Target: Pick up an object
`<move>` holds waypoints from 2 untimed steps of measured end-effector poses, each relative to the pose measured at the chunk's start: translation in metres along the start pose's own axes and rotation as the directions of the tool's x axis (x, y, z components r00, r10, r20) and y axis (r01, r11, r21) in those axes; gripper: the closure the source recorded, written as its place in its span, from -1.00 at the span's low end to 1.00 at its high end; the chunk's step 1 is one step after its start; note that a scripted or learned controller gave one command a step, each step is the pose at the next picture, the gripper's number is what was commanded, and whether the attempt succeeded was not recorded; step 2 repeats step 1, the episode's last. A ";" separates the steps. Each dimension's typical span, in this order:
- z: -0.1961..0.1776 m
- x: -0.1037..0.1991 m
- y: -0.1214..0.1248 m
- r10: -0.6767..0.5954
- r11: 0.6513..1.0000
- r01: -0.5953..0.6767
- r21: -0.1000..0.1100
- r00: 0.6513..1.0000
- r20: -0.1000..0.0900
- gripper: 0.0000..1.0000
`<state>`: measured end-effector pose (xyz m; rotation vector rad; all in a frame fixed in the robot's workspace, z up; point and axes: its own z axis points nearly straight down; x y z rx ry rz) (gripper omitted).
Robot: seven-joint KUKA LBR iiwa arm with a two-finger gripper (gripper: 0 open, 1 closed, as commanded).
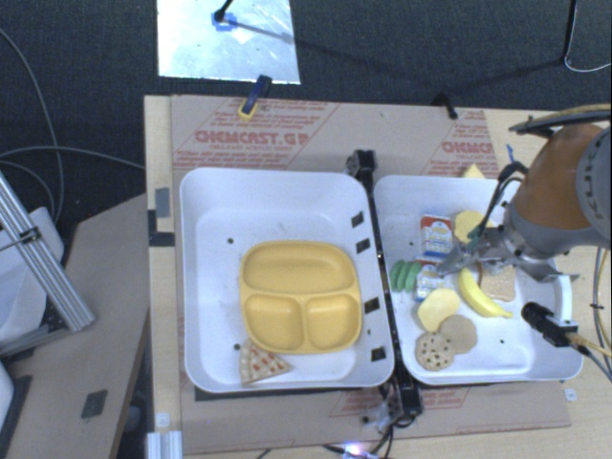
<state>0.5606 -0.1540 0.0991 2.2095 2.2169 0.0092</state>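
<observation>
The worktop (316,122) is a pale board covered by a sheet printed with faded red lettering, set on dark speckled carpet (76,46). On the carpet at the far side lies a shiny, crinkled silver sheet (228,25); a small yellow and blue tool (254,97) lies on the worktop's far edge. At the left stand a slanting aluminium rail (43,266) and a second tan surface (96,333).

Two shallow, glossy white bins with rounded corners sit side by side, joined by black clips. The left bin (206,228) holds a matte yellow tray (301,295) with three compartments and, at its near left corner, touching it, a flat toy pizza slice (260,363).

The right bin (545,361) holds a cluster of toy food: a red and white carton (436,235), a pale yellow round piece (468,225) just right of it, a ribbed green piece (404,275) at the left wall, a smooth curved banana (480,296), a yellow wedge (439,308), a tan square cracker (497,284), a chocolate chip cookie (435,352) and a plain brown round biscuit (458,333) touching it.

The arm, orange and grey, reaches in from the right over that bin. Its end effector (469,258) is low among the food, just above the banana's far end and beside the carton; whether it is released or clenched on anything I cannot tell, since the wrist and clutter obscure it.
</observation>
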 end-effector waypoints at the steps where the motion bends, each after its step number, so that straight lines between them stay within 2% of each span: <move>1: -0.008 0.001 0.000 0.002 1.000 -0.002 0.002 1.000 -0.002 1.00; 2: -0.008 0.001 0.000 0.002 1.000 -0.002 0.002 1.000 -0.002 1.00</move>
